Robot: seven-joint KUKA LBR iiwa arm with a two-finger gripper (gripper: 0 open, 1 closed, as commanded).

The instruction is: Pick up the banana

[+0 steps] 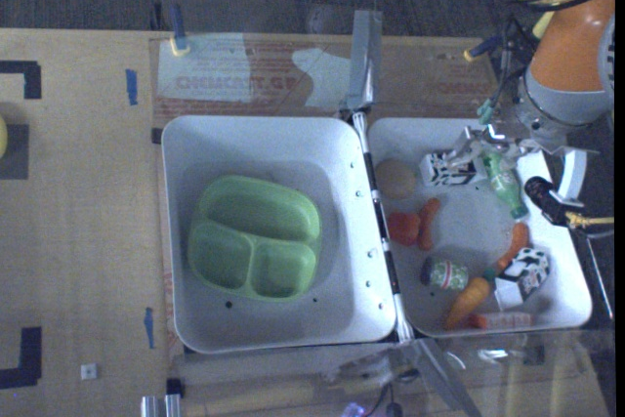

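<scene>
My gripper (491, 144) hangs low over the back of the right bin (578, 308), under the grey wrist and orange band (576, 24). Right beside it, to the left, lies a black-and-white patterned toy (447, 169). A green bottle (506, 186) lies just below it. The two look close to touching the gripper, but I cannot tell if they do. A small yellow shape (3, 138) is cut off by the left edge of the view, on the bench outside both bins; what it is I cannot tell.
The right bin also holds a brown round item (395, 178), two red pieces (413, 226), a small can (447, 274), a carrot (469, 298), an orange piece (515, 241) and a black-and-white carton (525, 271). A green divided plate (256, 235) sits in the left bin (186, 151).
</scene>
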